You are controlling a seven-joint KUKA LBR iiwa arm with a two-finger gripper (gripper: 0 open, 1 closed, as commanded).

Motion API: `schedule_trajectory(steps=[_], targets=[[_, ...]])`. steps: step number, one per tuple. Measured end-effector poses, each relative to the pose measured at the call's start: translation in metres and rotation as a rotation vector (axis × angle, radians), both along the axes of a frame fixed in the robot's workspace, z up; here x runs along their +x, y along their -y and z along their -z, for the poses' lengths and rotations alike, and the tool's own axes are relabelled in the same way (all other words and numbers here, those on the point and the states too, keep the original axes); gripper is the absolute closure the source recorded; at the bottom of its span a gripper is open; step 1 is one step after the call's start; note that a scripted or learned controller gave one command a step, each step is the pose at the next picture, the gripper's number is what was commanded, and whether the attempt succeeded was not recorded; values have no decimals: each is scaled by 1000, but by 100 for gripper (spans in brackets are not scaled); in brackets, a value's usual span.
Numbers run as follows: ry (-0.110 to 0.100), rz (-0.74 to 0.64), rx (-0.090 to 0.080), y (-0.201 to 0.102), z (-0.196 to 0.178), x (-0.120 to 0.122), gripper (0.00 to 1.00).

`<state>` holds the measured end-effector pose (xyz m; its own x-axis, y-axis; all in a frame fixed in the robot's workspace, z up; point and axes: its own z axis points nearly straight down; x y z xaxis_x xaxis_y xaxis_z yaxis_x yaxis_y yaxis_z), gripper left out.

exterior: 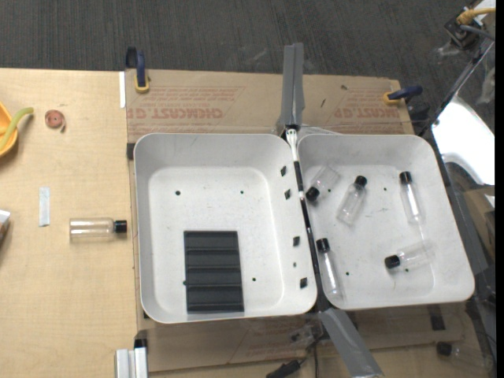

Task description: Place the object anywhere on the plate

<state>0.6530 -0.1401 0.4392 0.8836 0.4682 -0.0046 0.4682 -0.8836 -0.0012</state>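
A black ribbed plate [213, 272] lies flat in the left bin [157, 164], toward its front. The right bin [441, 286] holds several clear vials with black caps. One vial [323, 183] lies near the bin's left wall, and another [352, 199] is tilted just right of it. A long vial [409, 197] lies toward the right wall. A short one [408, 259] rests at the front right, and a thin one [327, 268] runs along the front left wall. None of them touches the plate.
Another capped vial [96, 227] lies on the wooden bench left of the bins. An orange bowl [6, 128], a pink disc [53, 119] and a white strip [44, 207] sit farther left. Clamps [135, 65] [402, 94] pin the cardboard behind the bins.
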Motion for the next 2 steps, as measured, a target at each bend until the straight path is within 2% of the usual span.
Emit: schedule_trajectory(steps=[1,2], targets=[[-1,114,1,69,-1,-71,0],[1,287,0,15,0,-11,0]])
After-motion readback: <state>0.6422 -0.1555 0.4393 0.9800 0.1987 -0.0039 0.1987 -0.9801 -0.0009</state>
